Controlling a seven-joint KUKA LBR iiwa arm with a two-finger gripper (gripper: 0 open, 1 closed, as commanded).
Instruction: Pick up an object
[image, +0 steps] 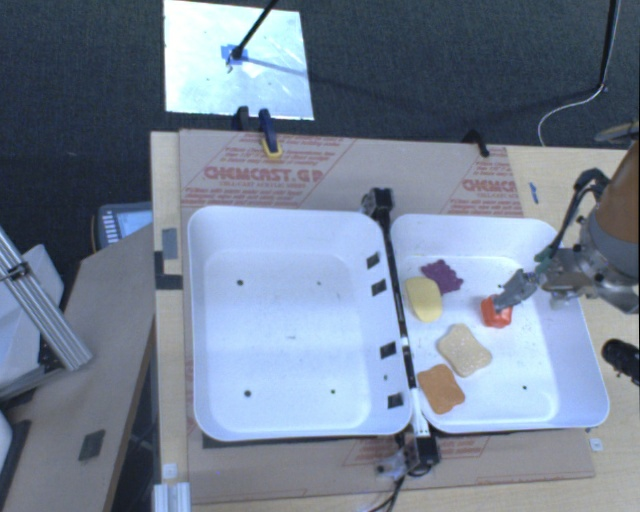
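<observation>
1. The table (330, 160) carries two white bins side by side. The left bin (290, 320) has nothing lying on its floor that I can make out, and the right bin (575, 400) holds all the small pieces.
2. The arm (615, 230) comes in from the right, low over the right bin, and its hand (512, 292) sits right at a small red piece (496, 314).
3. From here I cannot tell how wide the hand stands or whether it has the red piece; the tip is too small and blurred against it.
4. The red piece looks like the target. It lies on the bin floor right of centre, touching or just under the tip of the hand.
5. To do this well, I would say the hand should centre over the red piece, go down to the floor, close squarely, then lift straight up.
6. Near it lies a tan slice (464, 349), just below and to the left, close enough to be nudged.
7. An orange slice (441, 388), a yellow piece (424, 299) and a purple piece (441, 274) lie further left, near the divider and out of the way.
</observation>
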